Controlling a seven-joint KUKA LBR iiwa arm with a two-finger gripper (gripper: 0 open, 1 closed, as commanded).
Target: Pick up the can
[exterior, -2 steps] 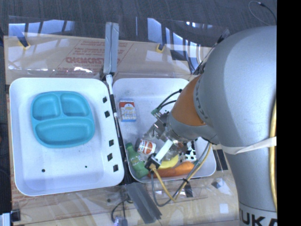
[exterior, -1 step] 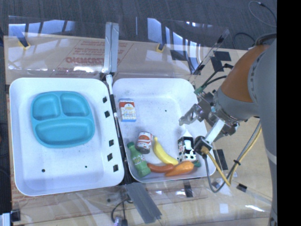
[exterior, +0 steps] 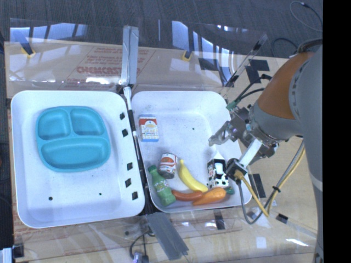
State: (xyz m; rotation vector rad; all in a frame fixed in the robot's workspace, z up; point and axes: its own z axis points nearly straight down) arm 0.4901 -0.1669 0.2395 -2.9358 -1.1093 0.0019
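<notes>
Camera view. The can (exterior: 168, 165) is seen lying tilted in the right bin (exterior: 181, 100), near its front, left of centre. It is flanked closely: a banana (exterior: 190, 177) just to its right, a green bottle (exterior: 160, 186) just beside it on the near-left. A carrot (exterior: 209, 196) and a red pepper (exterior: 186, 194) lie nearer still; a black-and-white carton (exterior: 218, 172) stands at the right. A small red-and-white box (exterior: 148, 129) sits farther back.

The pincer (exterior: 233, 147) is held over the bin's right side, well apart from the can. Its fingers appear spread, with nothing between them.

Step judged in hand: approach. A move leftward across the bin is called for, then a descent with the fingers set across the can's body, so that banana and bottle are not caught. A slanted grip on a lying can is thought likely to slip.

The left bin (exterior: 22, 147) holds a blue tray (exterior: 72, 137). Both bins rest on a wooden desk (exterior: 82, 240); clear panels stand behind, cables trail at right.
</notes>
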